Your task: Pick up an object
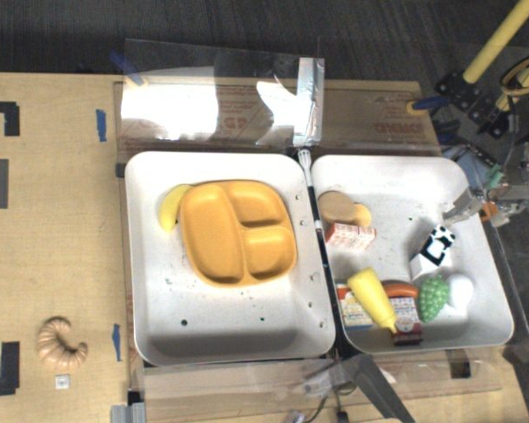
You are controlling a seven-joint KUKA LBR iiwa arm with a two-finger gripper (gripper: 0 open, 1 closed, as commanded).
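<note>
The right bin (397,179) holds several toy foods. A brown bun-like piece (339,205) lies at its left, with a small red and white box (351,234) just below it. Along the near wall sit a yellow bottle (373,296), a red can (404,308), green grapes (433,296) and a white round piece (459,291). A white block with a black and white pattern (435,247) stands right of centre. My gripper (469,204) is at the bin's right rim, above and right of that block, touching none of the objects.
The left bin (150,263) holds an orange divided plate (238,232) with a banana (169,205) tucked under its left edge. A toy croissant (62,342) lies on the bench at the near left. Clear plastic sheeting (220,104) stands behind the bins.
</note>
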